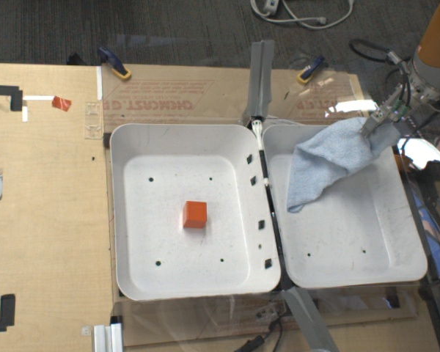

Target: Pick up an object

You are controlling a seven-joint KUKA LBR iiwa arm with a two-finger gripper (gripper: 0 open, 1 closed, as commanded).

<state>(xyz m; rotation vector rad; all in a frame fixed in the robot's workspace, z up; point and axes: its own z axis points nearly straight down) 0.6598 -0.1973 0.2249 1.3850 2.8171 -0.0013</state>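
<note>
The right bin (352,248) sits under the claw (375,127), which pinches the top corner of a blue cloth (326,160) draped down to its left. Lift straight and slowly so it doesn't slip; a red block (195,215) lies far left.

You have a plain orange-red cube (195,215) in the left white bin (132,196). A pale blue-grey cloth (326,160), unpatterned, lies at the far edge of the right white bin (396,248). The bench (37,218) is light tan.
</note>
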